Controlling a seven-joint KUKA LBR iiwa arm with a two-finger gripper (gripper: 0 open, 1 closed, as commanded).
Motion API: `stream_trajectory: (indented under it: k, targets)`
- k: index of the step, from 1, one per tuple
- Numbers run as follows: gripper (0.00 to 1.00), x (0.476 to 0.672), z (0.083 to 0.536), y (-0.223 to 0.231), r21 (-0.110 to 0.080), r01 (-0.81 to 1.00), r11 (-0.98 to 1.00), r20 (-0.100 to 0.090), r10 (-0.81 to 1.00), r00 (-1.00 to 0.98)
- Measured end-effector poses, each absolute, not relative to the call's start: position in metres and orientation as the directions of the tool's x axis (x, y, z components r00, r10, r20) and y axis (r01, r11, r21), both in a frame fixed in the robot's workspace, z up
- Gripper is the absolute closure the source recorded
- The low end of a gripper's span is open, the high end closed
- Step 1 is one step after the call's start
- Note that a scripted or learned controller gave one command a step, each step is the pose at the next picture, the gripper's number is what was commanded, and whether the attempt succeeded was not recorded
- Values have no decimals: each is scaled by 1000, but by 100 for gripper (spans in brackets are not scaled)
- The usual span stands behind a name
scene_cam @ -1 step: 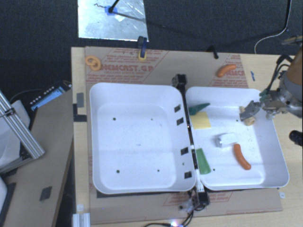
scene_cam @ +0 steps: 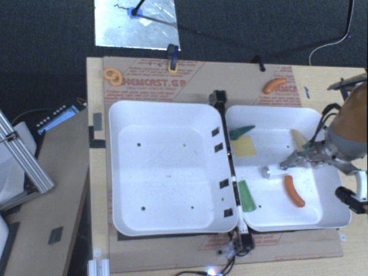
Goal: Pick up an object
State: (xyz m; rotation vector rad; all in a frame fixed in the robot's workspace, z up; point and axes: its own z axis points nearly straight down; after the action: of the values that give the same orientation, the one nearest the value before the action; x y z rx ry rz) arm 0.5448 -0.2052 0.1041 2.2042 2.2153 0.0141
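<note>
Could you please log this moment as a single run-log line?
arm: over right bin | gripper: low, beside small grey object | orange sausage: on bin floor, untouched | grasp: none seen

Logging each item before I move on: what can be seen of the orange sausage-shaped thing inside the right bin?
The orange sausage is a small, smooth, rounded rod, plastic-looking, lying flat and slantwise on the right bin floor toward its near right part. Nothing touches it; the gripper hangs just above-left of it, apart from it.
</note>
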Motion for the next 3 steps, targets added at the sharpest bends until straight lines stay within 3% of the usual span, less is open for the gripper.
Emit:
stream_trajectory:
  k: [1,2,3]
  targets:
    - [0,497,96,-177,40,999,-5,-16,1000,6]
    - [100,502,111,-172,41,999,4,0,1000,-4]
    - [100,518,207,-210,12,1000,2,-8,1000,-2]
